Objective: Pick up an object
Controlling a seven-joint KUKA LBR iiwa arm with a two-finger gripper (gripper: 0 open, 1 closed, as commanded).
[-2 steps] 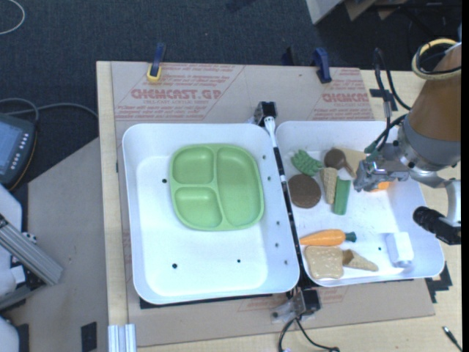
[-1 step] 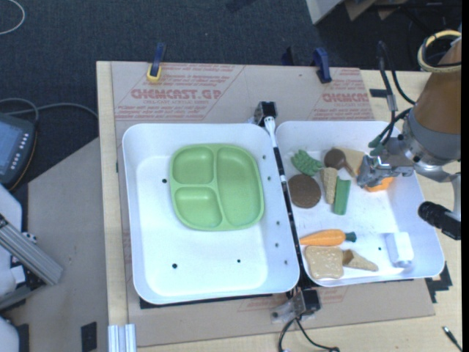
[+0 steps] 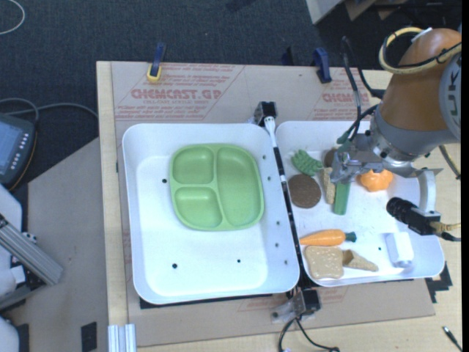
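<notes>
Right bin: tool over green stick

The left bin has lots of bare floor around the green plate. The right bin looks crowded: carrot, bread, cookie lie close together.

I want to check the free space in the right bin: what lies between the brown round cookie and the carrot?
In the camera view, bare white bin floor lies between the brown round cookie and the carrot in the right bin; they are apart.
</notes>
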